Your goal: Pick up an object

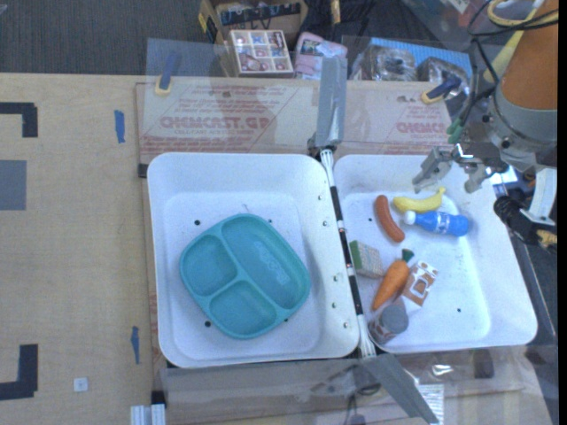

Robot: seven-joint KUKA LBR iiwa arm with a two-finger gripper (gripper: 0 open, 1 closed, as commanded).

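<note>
Blue bottle (pixel 440 224), label unreadable

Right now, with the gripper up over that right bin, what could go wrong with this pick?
The gripper hangs open above the banana, which touches the blue bottle and lies close to the sausage. Closing there may catch two things or nudge one aside. The banana is curved and the bottle is round, so either could slip out.
</note>
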